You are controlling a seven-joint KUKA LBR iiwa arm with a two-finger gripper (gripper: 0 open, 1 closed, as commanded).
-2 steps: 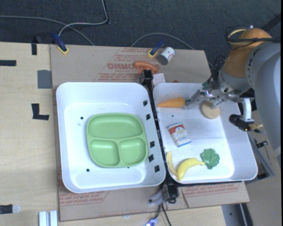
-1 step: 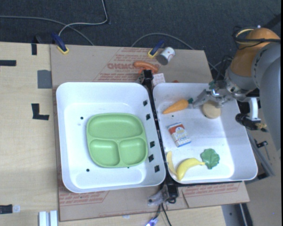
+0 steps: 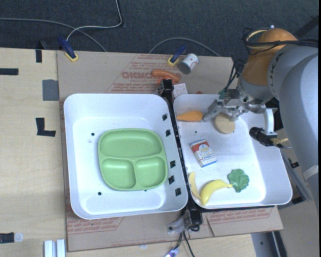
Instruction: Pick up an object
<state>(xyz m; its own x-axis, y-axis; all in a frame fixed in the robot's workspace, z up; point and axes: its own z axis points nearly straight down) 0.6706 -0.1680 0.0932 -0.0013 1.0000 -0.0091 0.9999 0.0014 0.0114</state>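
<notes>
While the arm reaches in from the right, we note the gripper (image 3: 220, 111) low over the upper part of the right bin (image 3: 267, 189). Its fingers sit just beside a pale round object (image 3: 224, 124) and an orange carrot-like piece (image 3: 190, 116); we cannot tell whether they are parted or closed, and nothing is visibly between them. We judge the pick as not yet made: the approach looks done, while grasp and lift remain.

Other candidates in that bin: a small red-and-white carton (image 3: 203, 152) near the middle, a banana (image 3: 209, 188) along the lower edge, and a green broccoli piece (image 3: 238, 180) just beside it.

The left bin (image 3: 80, 111) holds a green divided plate (image 3: 132, 159). Both bins rest on a cardboard sheet (image 3: 112, 74) over a pale bench. Blue clamps (image 3: 68, 49) pin the sheet's far edge, and a cable (image 3: 96, 27) trails across dark carpet beyond.
</notes>
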